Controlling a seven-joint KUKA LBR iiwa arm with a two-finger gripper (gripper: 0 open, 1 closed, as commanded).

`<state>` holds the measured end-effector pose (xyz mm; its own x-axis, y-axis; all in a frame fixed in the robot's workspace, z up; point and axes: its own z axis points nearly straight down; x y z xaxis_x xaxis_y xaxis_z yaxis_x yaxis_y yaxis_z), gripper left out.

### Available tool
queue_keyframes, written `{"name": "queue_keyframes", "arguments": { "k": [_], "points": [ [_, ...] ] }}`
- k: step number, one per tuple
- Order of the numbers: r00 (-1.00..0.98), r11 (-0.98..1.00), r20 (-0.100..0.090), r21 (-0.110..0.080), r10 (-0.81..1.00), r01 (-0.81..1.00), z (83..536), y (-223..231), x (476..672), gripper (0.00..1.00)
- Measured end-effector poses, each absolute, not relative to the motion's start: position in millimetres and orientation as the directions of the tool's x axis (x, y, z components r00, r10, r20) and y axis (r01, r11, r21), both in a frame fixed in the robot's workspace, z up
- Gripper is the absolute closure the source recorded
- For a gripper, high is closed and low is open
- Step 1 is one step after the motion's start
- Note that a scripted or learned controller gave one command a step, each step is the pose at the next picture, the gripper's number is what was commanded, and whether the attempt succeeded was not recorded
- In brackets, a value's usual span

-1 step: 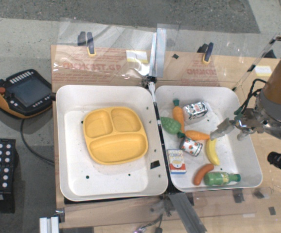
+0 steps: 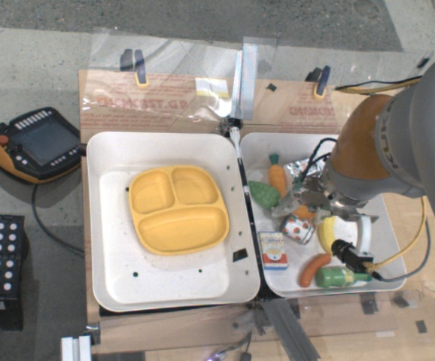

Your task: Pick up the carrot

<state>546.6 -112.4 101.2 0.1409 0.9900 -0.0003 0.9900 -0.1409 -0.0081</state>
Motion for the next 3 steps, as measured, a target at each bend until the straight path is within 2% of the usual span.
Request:
{"name": "queue_keyframes", "arguments": {
  "k": [1, 2, 3],
  "points": [
    [-0.001, 0.001, -0.003, -0.004, 1.000, 1.000, 90, -119, 644.1, 0.00],
    [-0.001, 0.001, -0.006, -0.011, 1.000, 1.000, 95, -120, 643.0, 1.00],
    [0.238, -0.238, -0.004, -0.007, 0.971, 0.971, 176, -119, 610.8, 1.00]
  ]
}}
